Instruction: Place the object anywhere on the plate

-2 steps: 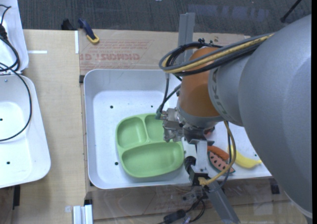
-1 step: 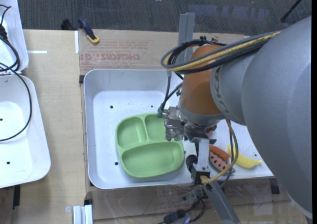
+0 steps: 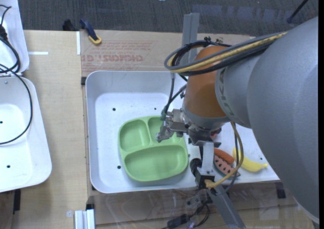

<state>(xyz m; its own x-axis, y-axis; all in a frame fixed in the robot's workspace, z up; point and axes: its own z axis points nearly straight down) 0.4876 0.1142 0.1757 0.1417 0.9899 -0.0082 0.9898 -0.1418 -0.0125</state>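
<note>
1. We see the green three-compartment plastic plate (image 3: 152, 164) lying in the shallow white bin (image 3: 101, 121). The parts of its compartments that are in sight carry nothing.
2. The two-finger gripper (image 3: 166, 132) hangs over the plate's right edge, at the upper right compartment. The grey arm with the orange band (image 3: 263, 86) covers the bin to the plate's right.
3. We cannot tell whether the gripper is wide or narrow, because the wrist hides most of it from above. We also make out nothing gripped in it.
4. Three small toy foods lie just right of the plate, partly under the arm:
   - an orange carrot-shaped piece (image 3: 223, 155), nearest the plate;
   - a red wedge with a dark rim (image 3: 223, 164), touching or almost touching the carrot-shaped piece and looking like a melon slice;
   - a yellow plastic banana (image 3: 251, 164), farther right of the plate.
5. The task does not say which of these is the object. Whichever it is, all three rest off the plate, so we judge the placing not yet done.
6. As we read it, the whole job is left: grasp one piece, carry it leftward over the plate, and let it go in any compartment.
</note>
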